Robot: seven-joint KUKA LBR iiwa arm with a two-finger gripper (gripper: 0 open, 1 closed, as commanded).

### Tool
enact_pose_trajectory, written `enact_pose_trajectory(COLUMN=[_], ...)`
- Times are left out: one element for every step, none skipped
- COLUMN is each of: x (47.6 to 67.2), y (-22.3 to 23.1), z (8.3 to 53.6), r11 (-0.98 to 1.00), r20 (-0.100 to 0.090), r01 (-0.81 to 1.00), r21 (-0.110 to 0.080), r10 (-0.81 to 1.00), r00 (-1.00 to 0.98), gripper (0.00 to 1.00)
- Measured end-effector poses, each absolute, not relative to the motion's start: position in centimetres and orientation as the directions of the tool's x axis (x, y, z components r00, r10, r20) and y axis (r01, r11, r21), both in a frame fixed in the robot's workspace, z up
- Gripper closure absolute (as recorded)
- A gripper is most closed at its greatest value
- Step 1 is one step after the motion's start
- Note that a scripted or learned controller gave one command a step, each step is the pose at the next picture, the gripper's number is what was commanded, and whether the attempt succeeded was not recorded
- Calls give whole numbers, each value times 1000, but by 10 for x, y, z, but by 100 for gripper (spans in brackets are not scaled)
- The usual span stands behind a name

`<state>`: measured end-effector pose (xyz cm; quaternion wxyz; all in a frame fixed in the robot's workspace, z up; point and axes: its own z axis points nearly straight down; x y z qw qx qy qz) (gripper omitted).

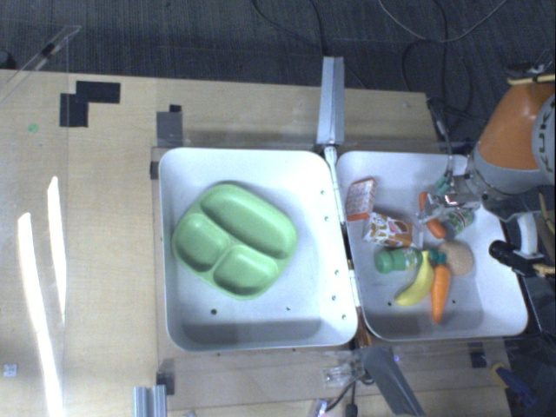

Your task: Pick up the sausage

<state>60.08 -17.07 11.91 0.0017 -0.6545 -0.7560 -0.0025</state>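
White plastic, two shallow bins side by side on the wooden bench (95, 259), split by a metal rail (331, 102). Left bin (252, 324) carries one thing, a green three-compartment tray (234, 240), sitting a little left of centre with bare floor all round it, widest along the near edge and the right wall.

Right bin (495, 315) is the busy one. Count them off: one red-and-white packet (360, 198) hard by the left wall at the far side, one small printed packet (387, 229) just nearer, one green bottle (397, 260) lying on its side, one banana (416, 283) touching the bottle's near side, one carrot (440, 291) just right of the banana, one brownish potato-like lump (455, 257) at the carrot's top. That cluster is tight; open floor remains along the near edge and in the far-left corner.

Gripper (451, 200) is down at the far right of this bin, the grey arm (521, 146) with its orange band coming in over the right wall. Right under it, a small reddish-orange piece, seemingly the sausage (434, 227), beside a green-striped item I can't make out. Jaws: too blurred, cannot tell whether apart or together.
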Motion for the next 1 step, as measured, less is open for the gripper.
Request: enact_pose_trajectory(x=[658], y=[-81], z=[206], r11=[172], r20=[-1], r01=[985], r21=[3], r10=[985], r00=[-172], gripper=[100])
